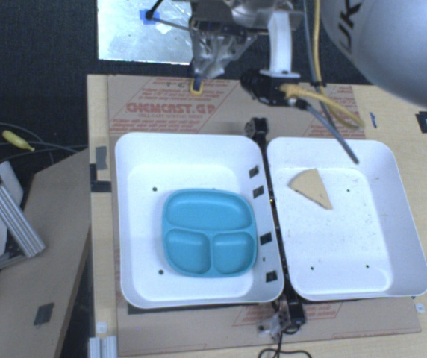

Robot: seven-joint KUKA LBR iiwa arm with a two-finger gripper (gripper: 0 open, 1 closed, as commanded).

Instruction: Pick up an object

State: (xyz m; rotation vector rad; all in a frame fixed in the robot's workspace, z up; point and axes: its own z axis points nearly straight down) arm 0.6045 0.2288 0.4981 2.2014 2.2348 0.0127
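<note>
The two shallow white plastic bins sit side by side on a brown cardboard sheet (176, 107) printed with red lettering, which lies on the counter (57, 274). The black hinge strip (262, 200) joining the bins serves as the landmark for all positions below.

Left of the hinge strip, the left bin (135, 177) holds a light blue plastic divided plate (209, 232) with three compartments: one wide compartment on the side away from the camera and two smaller ones on the near side. The plate lies flat on the bin floor, its right edge close to the hinge strip, toward the near half of the bin.

Right of the hinge strip, the right bin (393, 222) holds a tan wedge-shaped flat piece (313, 188). It lies flat just right of the strip, in the far half of the bin, and is well apart from the plate.

The gripper (210, 64) hangs beyond the far end of the hinge strip and somewhat left of it, above the cardboard sheet and outside both bins. Its fingers point downward and appear drawn close together at the tips; nothing is visible between them. A yellow cable (325, 99) and a grey hose (337, 136) trail from the wrist toward the far edge of the right bin.
</note>
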